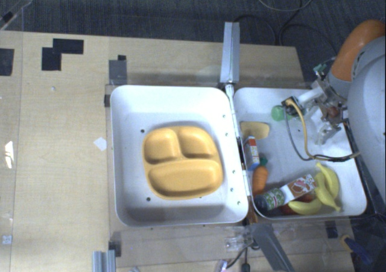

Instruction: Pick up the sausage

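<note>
Over right bin (359,204) | pincer (329,125) above | bananas (319,195) below

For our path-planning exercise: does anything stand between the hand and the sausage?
Only a thin dark cable loop hangs between the hand and the red-and-white wrapped sausage; yellow bananas crowd the sausage's right side.

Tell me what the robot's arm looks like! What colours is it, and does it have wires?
The arm is fat, round and smooth, mostly pale grey, with a bright orange band near the wrist. At its end sits the gripper, a small bundle of silvery metal parts. A thin yellowish cable loops down from it, and a dark cable curves back toward the arm.
</note>
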Motion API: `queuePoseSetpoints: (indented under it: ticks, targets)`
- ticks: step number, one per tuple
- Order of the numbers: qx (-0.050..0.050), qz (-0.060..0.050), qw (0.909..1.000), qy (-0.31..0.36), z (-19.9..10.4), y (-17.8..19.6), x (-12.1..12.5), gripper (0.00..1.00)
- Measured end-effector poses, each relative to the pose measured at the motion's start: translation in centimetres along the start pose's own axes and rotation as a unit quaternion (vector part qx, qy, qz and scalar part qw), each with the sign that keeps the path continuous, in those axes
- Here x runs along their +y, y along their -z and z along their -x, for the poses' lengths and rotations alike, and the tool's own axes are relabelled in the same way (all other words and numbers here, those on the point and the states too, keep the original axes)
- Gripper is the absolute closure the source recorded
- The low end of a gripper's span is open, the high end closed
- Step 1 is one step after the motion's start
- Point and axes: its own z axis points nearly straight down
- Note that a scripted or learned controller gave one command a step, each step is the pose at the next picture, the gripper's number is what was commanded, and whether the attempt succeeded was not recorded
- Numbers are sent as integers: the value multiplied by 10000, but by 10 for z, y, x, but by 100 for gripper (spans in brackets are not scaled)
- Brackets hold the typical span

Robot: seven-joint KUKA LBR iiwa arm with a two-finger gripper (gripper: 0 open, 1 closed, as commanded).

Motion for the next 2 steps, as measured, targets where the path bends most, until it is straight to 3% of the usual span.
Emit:
queuePoseSetpoints:
  ticks: [1, 2]
  targets:
    - [1, -15, 9988, -483, -3, 0, -1, 0]
    - [-9, -12, 9990, -449, -3, 0, -1, 0]
